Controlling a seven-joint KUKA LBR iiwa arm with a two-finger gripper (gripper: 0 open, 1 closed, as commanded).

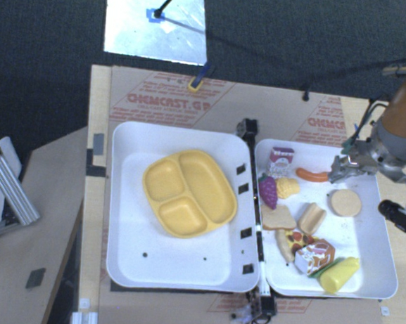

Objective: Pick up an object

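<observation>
The arm reaches in from the right, and its end effector (342, 170) hangs over the back of the right bin (381, 261), just beside the right end of an orange hot dog (310, 176); whether it is wide or narrow cannot be told, and nothing shows in its grip. The right bin also holds a small carton (281, 160), purple grapes (267, 191), a round biscuit (344, 202), a bread slice (278, 217), a bread roll (312, 218), a pizza slice (296, 241) and a yellow bottle (339, 273). The left bin (127, 186) holds a yellow divided plate (189, 192). Both bins rest side by side on the bench (159, 94).
</observation>
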